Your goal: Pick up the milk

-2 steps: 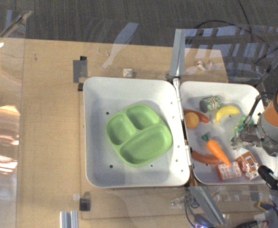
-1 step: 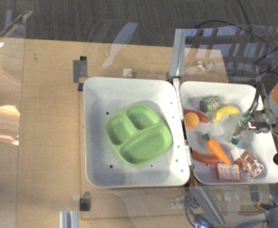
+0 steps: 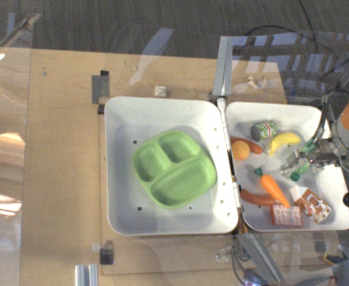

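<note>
Over right bin (image 3: 281, 109): gripper (image 3: 295, 162) hovering mid-bin, fingers spread, nothing between. Milk carton (image 3: 312, 204) flat near front right corner, beside carrot (image 3: 274, 188); clear top face, presumably reachable from above.

Wood bench (image 3: 49, 159), pale tan, glare patches at left edge. Dark grey carpet (image 3: 133, 8) along top. Clear panel (image 3: 8, 130) over left side, reflections on it. Metal upright (image 3: 222, 67) btwn bins at back. Black cables (image 3: 270, 31) top right. Small black brackets (image 3: 101, 88) near left bin corners.
</note>
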Tool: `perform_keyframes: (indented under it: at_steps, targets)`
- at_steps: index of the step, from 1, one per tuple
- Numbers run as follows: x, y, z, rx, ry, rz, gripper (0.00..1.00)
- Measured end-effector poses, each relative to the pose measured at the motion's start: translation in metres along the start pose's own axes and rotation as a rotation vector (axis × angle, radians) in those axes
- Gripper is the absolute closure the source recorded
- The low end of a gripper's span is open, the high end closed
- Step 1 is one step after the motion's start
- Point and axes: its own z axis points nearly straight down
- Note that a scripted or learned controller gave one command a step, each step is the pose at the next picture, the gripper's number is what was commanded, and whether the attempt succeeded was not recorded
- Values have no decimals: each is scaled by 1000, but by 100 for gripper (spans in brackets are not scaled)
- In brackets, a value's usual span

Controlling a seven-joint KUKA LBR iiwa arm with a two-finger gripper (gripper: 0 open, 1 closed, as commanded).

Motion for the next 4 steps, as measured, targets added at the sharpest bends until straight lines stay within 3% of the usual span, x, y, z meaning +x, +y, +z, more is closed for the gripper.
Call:
perform_keyframes:
  at_steps: [1,2,3,4]
  targets:
    - [-48,-13,104,7,1,135,0]
    - [-48,-7,91,-8,-3,129,100]
    - [-1,-2,123,-23,-11,-202,100]
    - [58,-5,2,-2,0,-438,100]
